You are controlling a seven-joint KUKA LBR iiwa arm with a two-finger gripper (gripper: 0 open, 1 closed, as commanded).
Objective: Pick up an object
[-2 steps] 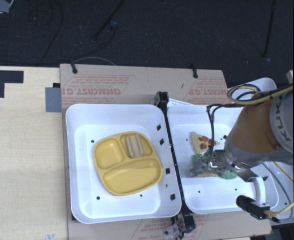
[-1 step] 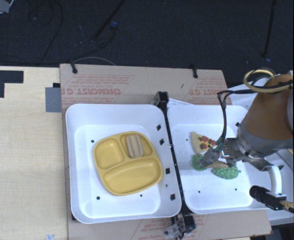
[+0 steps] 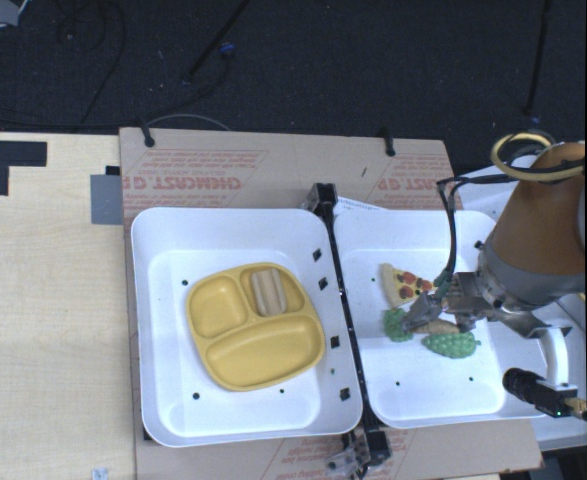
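In the right bin (image 3: 413,393) lie a pizza slice (image 3: 401,283), a green broccoli-like piece (image 3: 399,325) and a green leafy piece (image 3: 450,344). My gripper (image 3: 431,309) is low in this bin, reaching in from the right, right among these three toys. Its tips are just right of the broccoli piece and below the pizza slice. A brownish item lies under the gripper, partly hidden. The left bin (image 3: 163,258) holds a yellow divided plate (image 3: 253,348) with a tan food piece (image 3: 267,291) in one upper compartment.
A black divider (image 3: 338,308) runs between the two bins. The arm's orange band and grey wrist (image 3: 538,248) hang over the right bin's right side. Cardboard (image 3: 273,168) lies under the bins, a wooden bench top (image 3: 43,298) to the left.
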